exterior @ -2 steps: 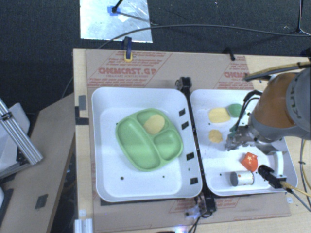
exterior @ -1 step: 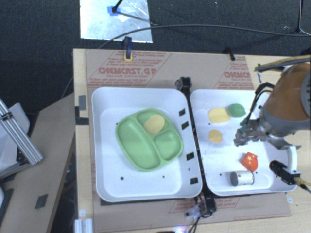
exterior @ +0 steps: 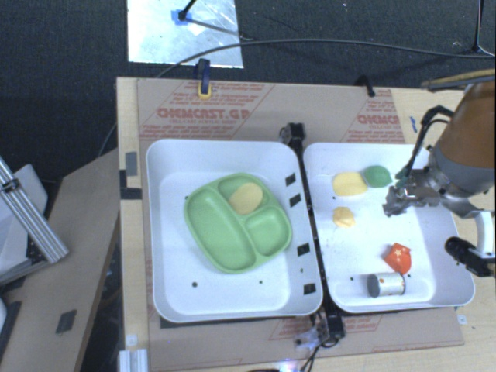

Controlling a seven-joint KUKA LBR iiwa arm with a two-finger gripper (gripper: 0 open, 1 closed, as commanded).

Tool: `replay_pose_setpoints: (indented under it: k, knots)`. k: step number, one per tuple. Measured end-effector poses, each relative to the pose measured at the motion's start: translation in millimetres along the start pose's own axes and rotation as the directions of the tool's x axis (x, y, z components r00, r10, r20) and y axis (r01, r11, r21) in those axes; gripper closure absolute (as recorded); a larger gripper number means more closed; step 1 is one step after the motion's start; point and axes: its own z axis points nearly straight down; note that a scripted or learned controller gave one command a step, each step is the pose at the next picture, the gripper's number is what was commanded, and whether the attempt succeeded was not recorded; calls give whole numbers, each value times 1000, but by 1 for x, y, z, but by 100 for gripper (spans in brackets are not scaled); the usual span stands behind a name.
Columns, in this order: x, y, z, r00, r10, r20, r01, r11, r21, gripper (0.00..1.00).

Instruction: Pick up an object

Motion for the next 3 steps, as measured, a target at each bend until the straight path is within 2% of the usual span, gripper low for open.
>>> replay_pose_setpoints:
  k: [1, 2, 3]
  knots:
    - [0, 3, -54, 1000, 0, 0, 0, 1000, 0, 100]
    - [59, 6, -56, 1000, -6, -4, 6, 1000, 6, 100]
    - [104, -1, -45, 1000, -4, -3, 4, 1000, 7, 100]
